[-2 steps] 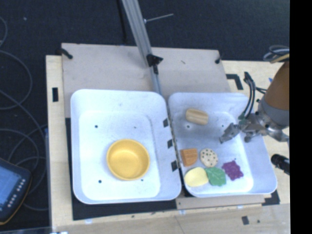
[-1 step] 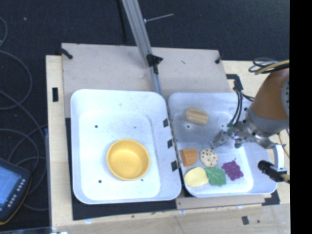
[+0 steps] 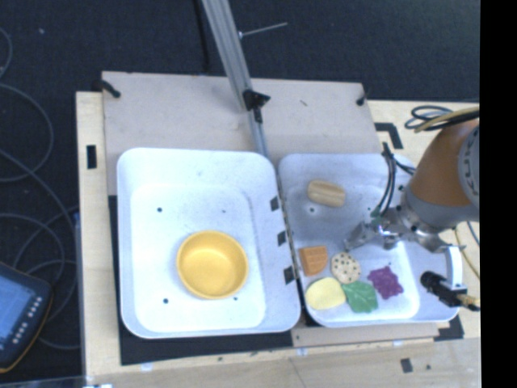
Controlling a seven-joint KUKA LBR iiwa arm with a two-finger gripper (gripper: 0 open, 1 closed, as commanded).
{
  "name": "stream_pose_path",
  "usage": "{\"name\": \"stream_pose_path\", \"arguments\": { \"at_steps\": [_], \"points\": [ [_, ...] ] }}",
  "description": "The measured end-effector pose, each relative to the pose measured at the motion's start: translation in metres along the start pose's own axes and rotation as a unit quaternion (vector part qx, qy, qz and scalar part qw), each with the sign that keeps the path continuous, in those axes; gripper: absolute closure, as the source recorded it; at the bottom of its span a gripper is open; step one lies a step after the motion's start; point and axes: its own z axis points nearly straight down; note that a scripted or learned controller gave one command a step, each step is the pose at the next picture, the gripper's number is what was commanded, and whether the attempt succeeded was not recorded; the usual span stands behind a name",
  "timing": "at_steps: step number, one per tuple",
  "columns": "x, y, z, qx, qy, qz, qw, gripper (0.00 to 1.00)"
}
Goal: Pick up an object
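The right bin (image 3: 323, 172) holds several small toy foods. A tan bread-like roll (image 3: 326, 192) lies near its back. An orange block (image 3: 314, 259), a speckled cookie (image 3: 345, 267), a yellow piece (image 3: 325, 294), a green leafy piece (image 3: 361, 297) and a purple cluster (image 3: 385, 282) sit along the front. My gripper (image 3: 361, 237) hangs over the bin's middle right, above and right of the cookie, with nothing seen between its fingers.
The left bin (image 3: 145, 176) contains a yellow bowl (image 3: 212, 263). A slanted metal pole (image 3: 230, 51) rises from the bench behind the bins. The grey arm with its orange band (image 3: 440, 176) covers the right bin's right side.
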Motion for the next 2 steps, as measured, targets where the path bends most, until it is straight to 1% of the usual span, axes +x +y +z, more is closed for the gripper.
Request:
{"name": "stream_pose_path", "arguments": {
  "at_steps": [1, 2],
  "points": [
    [-0.001, 0.001, -0.012, -0.003, 0.0, 0.003, 1.0, 1.0],
    [-0.004, -0.001, -0.076, -0.004, 0.0, 0.0, 1.0, 1.0]
  ]
}}
